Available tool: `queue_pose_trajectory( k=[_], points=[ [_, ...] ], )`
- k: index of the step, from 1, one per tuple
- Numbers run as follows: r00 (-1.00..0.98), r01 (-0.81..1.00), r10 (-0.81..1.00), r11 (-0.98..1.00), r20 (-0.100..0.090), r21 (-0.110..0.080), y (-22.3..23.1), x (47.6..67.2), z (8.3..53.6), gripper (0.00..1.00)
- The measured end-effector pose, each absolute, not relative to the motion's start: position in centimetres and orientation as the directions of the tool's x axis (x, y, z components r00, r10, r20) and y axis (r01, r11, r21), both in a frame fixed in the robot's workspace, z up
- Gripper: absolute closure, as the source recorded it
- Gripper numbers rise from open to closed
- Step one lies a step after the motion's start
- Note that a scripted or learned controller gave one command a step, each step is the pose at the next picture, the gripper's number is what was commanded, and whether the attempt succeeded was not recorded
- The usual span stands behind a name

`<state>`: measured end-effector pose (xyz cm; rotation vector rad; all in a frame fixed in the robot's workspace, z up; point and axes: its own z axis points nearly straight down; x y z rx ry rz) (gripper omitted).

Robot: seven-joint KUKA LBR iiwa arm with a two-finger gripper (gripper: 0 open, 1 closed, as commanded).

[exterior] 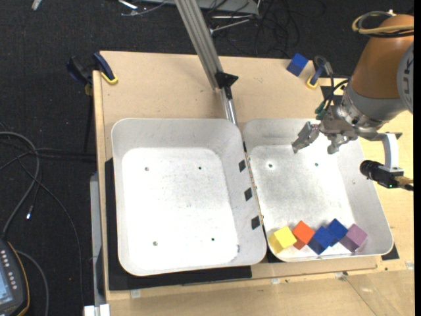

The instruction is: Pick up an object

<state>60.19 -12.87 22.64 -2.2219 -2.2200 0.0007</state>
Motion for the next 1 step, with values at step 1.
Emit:
queue_pose_trajectory(
  k=[1],
  points=[
    [0.002, 1.000, 1.000, -0.002, 0.004, -0.014, -9.96, 50.60, 12.91, 0.00]
  ],
)
